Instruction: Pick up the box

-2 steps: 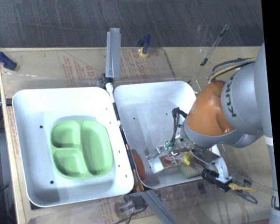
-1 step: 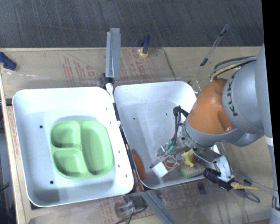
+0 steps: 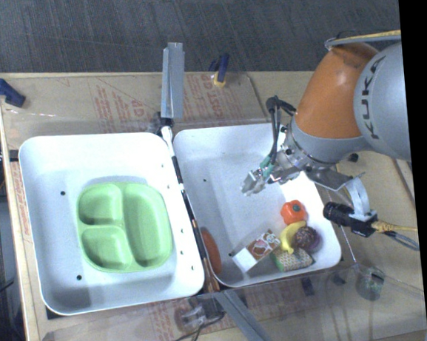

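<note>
The box (image 3: 257, 250) is small, white and brown, and lies flat near the front wall of the right bin (image 3: 220, 165). My gripper (image 3: 254, 180) hangs over the middle of that bin, up and slightly right of the box and well apart from it. Nothing shows between its fingers, and their gap is too small to read.
Beside the box lie an orange-red fruit (image 3: 294, 212), a yellow banana-like piece (image 3: 287, 235), a dark purple item (image 3: 308, 239) and a green patterned item (image 3: 294, 260). A reddish-brown object (image 3: 212, 252) leans at the bin's front left wall. The left bin holds a green divided tray (image 3: 124, 225).
</note>
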### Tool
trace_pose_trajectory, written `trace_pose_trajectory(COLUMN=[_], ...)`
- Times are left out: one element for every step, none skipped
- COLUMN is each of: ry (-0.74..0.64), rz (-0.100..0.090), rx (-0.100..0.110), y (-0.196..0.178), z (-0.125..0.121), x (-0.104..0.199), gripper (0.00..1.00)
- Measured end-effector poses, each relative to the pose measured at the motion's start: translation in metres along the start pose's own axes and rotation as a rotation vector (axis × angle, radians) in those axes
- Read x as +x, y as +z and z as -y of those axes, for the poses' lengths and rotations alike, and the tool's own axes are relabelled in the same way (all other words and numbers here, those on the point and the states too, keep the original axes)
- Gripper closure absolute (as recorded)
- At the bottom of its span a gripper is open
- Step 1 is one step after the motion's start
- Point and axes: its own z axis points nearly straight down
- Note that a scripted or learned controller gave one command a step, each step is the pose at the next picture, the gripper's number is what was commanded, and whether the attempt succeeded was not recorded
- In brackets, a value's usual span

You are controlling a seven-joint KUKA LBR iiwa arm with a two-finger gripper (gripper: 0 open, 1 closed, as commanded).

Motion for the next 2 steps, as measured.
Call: trace_pose_trajectory(ry=[0.000, 0.061], rz=[0.000, 0.000], rx=[0.000, 0.003], y=[0.000, 0.056], z=[0.000, 0.055], x=[0.000, -0.059], gripper=[0.00, 0.00])
